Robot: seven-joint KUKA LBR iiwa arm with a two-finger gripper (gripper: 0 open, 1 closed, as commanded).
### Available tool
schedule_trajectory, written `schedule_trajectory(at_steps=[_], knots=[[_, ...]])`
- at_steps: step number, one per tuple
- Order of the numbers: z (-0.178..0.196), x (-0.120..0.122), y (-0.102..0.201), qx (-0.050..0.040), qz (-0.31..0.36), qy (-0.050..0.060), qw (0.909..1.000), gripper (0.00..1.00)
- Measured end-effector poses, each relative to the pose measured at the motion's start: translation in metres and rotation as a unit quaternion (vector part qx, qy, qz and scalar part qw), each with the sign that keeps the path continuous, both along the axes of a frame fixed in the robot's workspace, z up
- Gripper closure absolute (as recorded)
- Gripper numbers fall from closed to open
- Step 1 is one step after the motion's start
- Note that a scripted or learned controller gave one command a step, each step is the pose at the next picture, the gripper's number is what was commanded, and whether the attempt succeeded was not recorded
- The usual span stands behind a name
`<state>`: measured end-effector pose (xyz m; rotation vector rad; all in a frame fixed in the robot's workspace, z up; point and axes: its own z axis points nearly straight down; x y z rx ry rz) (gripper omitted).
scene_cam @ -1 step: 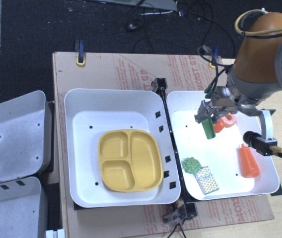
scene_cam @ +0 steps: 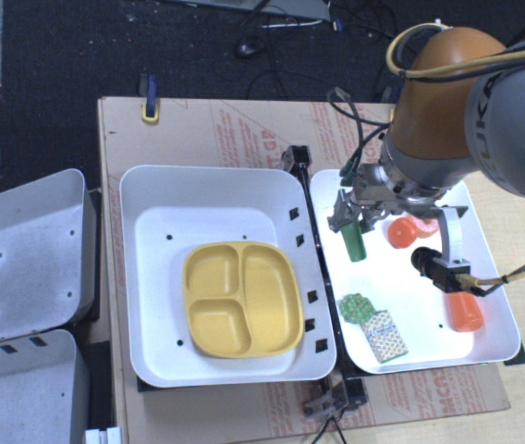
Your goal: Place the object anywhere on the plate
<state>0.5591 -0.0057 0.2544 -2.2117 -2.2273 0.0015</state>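
- Because the task calls for an object to be set on the plate [scene_cam: 242,298], the yellow divided plate is seen lying flat in the left white bin [scene_cam: 142,248], with its three compartments bare and turned up to receive something.
- The loose objects are gathered in the right white bin [scene_cam: 498,336]: a green cylinder [scene_cam: 353,241], a red-orange round piece [scene_cam: 401,233], an orange piece [scene_cam: 466,312], a green leafy piece [scene_cam: 356,308] and a small patterned packet [scene_cam: 385,335].
- The gripper [scene_cam: 350,222] is lowered over the upper left part of the right bin, directly above the green cylinder, which is judged to be the thing aimed at.
- The cylinder's top end is met by the gripper's underside; whether it is clasped, and how wide the tool stands, cannot be told from this slant.
- The cylinder's long axis is seen running nearly up and down the view, leaning slightly, with its lower end pointed toward the near edge of the bin.
- It cannot be told whether the cylinder is lifted or resting on the bin floor.
- A carry leftward across the divider between the bins would be called for next.
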Motion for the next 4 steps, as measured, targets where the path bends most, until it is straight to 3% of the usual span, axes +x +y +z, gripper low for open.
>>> schedule_trajectory(at_steps=[1, 3, 4], knots=[[-0.011, 0.003, 0.051, 0.0001, 0.000, 0.000, 1.0000, 1.00], [-0.023, 0.034, 0.152, -0.0013, -0.002, -0.001, 1.0000, 1.00], [-0.023, 0.034, 0.152, -0.0013, -0.002, -0.001, 1.0000, 0.00]])
